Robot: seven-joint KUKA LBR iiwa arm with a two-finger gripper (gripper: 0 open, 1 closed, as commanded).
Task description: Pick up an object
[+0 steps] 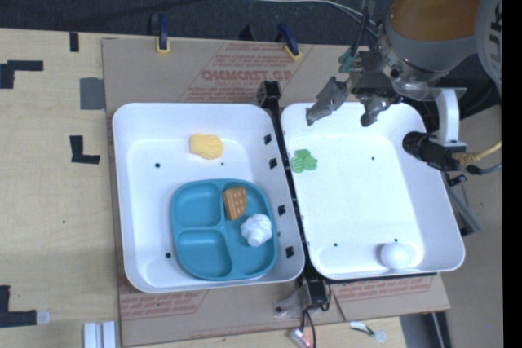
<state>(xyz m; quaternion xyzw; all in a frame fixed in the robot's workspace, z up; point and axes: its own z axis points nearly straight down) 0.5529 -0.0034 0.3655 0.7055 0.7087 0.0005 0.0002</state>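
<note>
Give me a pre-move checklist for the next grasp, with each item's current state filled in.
1. Fingers open and holding nothing: ok. The gripper hangs with its two fingers spread and nothing between them.
2. Candidate object near the gripper: ok. The green object lies in the right bin, near its left wall, below the fingers.
3. Room around the candidate: ok on three sides; the divider side is tight.
4. Gripper lined up over the green object: not ok. It sits toward the bin's far edge, off to the right.
5. Height above the bin floor: cannot tell from this one slanted view.
6. Other right-bin object out of the way: ok. The white ball rests in the near right corner.
</note>
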